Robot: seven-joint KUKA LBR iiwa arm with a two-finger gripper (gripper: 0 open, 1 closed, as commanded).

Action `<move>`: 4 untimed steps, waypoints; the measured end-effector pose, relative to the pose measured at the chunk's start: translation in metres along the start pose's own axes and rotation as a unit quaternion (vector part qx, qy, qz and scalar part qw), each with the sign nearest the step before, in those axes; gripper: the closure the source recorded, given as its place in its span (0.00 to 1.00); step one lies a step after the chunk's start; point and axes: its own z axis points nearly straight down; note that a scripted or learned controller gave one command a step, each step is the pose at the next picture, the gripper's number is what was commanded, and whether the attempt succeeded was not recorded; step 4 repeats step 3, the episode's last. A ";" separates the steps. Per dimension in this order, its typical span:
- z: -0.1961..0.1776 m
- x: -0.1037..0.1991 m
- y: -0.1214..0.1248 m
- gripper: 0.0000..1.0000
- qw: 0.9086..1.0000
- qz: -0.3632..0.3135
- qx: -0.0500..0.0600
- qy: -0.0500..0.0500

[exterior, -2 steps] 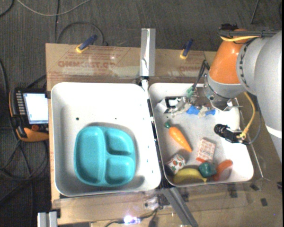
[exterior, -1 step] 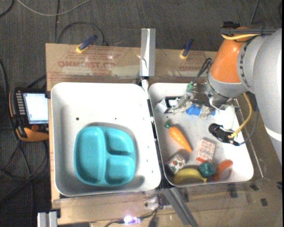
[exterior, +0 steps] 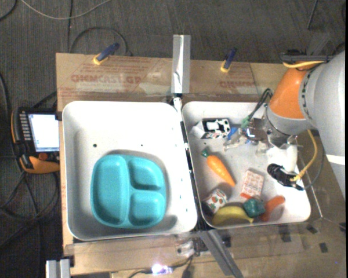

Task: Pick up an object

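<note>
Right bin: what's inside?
Right bin holds a carrot, banana, black-and-white carton, small card, plus the gripper. Whatever lies under the gripper and wrist is covered.

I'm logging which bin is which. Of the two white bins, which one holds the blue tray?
The left bin: the blue tray lies in its lower part. The right bin holds small items instead, such as a carrot and a banana.
</note>
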 end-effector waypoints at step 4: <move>0.000 -0.019 0.010 0.00 0.981 -0.196 0.000 -0.001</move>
